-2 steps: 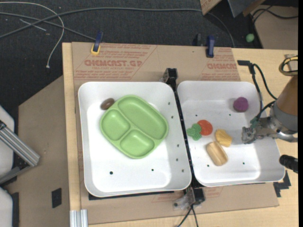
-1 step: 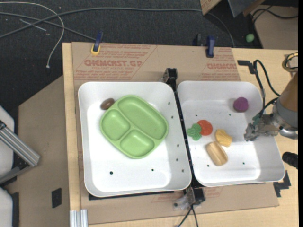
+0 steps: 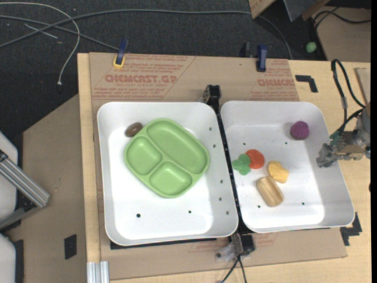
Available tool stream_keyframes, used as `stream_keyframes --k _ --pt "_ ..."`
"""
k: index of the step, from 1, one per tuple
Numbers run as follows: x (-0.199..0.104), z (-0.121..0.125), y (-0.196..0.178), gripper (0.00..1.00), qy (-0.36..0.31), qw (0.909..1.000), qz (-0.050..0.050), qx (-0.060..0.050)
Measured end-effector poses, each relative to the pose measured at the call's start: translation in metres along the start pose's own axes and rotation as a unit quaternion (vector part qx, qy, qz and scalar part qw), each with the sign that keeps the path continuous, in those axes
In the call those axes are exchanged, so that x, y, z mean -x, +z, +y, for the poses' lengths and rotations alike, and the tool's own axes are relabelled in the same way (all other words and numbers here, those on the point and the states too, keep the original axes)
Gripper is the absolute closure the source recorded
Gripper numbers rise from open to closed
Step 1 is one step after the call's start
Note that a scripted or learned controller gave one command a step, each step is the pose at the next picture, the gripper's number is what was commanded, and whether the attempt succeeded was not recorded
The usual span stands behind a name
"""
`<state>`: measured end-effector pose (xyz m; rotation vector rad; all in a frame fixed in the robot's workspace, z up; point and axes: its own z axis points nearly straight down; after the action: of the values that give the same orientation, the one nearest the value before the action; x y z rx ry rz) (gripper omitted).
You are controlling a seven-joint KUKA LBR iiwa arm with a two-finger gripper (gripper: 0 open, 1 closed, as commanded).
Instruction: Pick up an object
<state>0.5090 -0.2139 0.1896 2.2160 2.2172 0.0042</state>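
The right white bin (image 3: 312,214) holds several small items: a purple ball (image 3: 300,130) at the back right, a red piece (image 3: 255,158) touching a green piece (image 3: 241,165) near the left wall, a yellow piece (image 3: 278,172), and a tan oblong piece (image 3: 270,191) just in front of it. My gripper (image 3: 327,155) hovers at this bin's right rim, to the right of the yellow piece and in front of the purple ball. It is small and partly blurred. Nothing shows in its grasp.
The left white bin (image 3: 159,223) carries a green divided plate (image 3: 166,157), with a small brown object (image 3: 134,129) at the plate's back-left edge. Cables (image 3: 344,99) hang at the bench's right side. Blue clamps (image 3: 261,56) grip the cardboard's far edge.
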Motion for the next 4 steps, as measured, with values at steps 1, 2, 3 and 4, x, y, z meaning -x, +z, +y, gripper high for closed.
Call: stream_keyframes --k 1,2,3,4 --pt "0.001 0.002 -0.032 1.00 0.000 1.0000 0.000 -0.001" --pt "-0.057 0.009 -0.042 1.00 -0.003 1.0000 0.003 -0.003" --pt "-0.116 0.015 -0.050 1.00 -0.004 1.0000 0.003 -0.003" --pt "-0.169 0.014 -0.059 1.00 -0.003 1.0000 0.003 -0.003"
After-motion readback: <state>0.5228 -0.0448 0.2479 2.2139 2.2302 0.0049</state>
